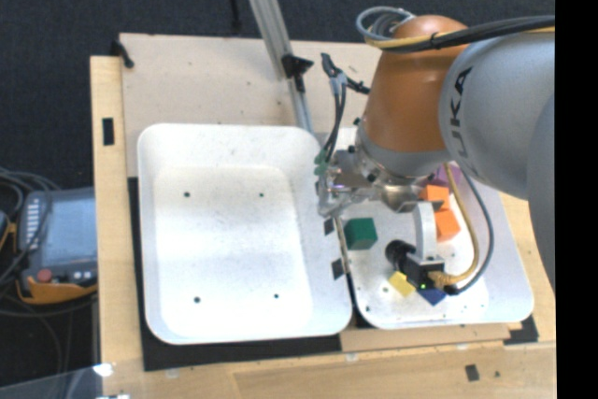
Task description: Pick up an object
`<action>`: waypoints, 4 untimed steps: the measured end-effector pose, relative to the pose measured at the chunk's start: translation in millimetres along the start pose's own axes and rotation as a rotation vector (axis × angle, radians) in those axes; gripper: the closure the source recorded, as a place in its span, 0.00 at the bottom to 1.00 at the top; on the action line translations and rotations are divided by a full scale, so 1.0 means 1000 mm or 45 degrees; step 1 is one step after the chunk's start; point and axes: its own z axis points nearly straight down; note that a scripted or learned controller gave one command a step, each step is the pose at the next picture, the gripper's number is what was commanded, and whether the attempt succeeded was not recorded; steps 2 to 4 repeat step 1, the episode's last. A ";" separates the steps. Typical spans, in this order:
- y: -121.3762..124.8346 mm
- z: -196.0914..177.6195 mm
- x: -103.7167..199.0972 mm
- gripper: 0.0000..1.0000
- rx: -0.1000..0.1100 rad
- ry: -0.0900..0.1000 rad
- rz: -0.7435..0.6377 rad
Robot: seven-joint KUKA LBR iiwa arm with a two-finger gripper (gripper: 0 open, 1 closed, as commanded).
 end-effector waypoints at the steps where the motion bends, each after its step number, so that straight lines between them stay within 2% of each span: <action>1: 0.004 0.007 0.043 1.00 0.000 -0.001 0.001; 4: 0.004 0.007 0.043 1.00 0.000 -0.001 0.001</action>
